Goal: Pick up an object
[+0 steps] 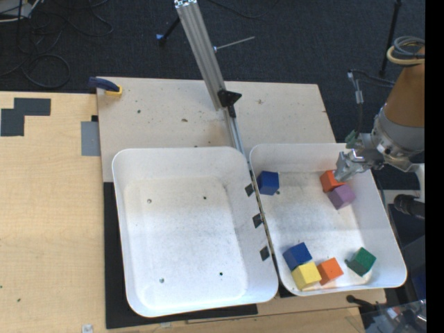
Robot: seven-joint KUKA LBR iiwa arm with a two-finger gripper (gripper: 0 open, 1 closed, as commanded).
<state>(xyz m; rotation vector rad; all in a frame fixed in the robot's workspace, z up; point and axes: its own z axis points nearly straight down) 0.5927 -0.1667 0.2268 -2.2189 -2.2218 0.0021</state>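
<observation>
No lettering, labels, brand marks or numbers can be read anywhere on the desk (48, 207), bins or blocks.

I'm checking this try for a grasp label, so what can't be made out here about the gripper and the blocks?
- Gripper: its body covers the fingertips, so contact with the orange block is unclear.
- Orange block: partly hidden under the gripper.
- Purple block: touching the orange one or just beside it, cannot tell.
</observation>
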